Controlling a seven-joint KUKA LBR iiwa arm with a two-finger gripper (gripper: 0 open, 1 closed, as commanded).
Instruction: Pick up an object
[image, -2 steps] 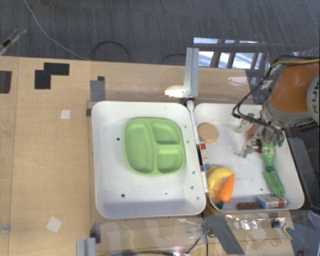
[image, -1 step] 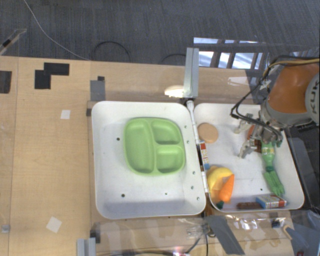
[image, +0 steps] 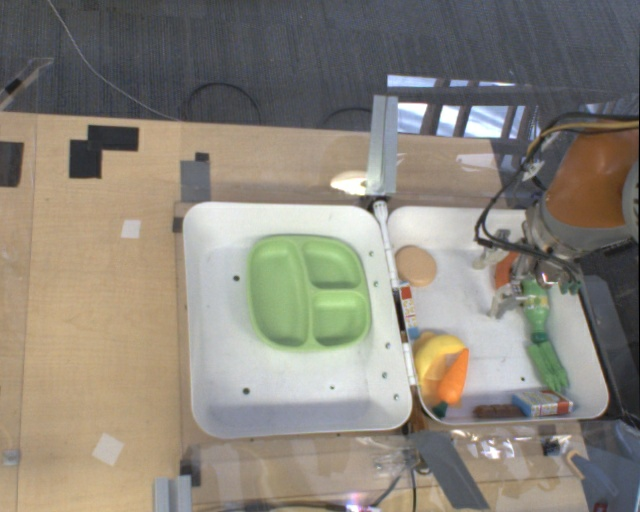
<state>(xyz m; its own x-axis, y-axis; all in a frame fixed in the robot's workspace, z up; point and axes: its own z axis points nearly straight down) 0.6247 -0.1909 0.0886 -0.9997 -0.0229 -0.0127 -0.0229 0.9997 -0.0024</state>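
The grey arm's hand (image: 515, 297) is low over the right shallow white bin (image: 478, 345), at the upper end of a long green plastic bottle-shaped object (image: 543, 340) that lies along the bin's right side; whether it is spread or pressed together cannot be told. The same bin holds a tan round disc (image: 416, 266), a yellow and orange soft toy (image: 442, 368) and a small flat box (image: 542, 403) at its near edge. A light green three-compartment plastic tray (image: 307, 291) lies in the left white bin (image: 220, 390) on the wooden table (image: 90, 330).

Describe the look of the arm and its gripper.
The arm is rounded, with a broad orange band and grey casing at the edge of view. Black cables loop along its side. The gripper below is small, metallic grey.
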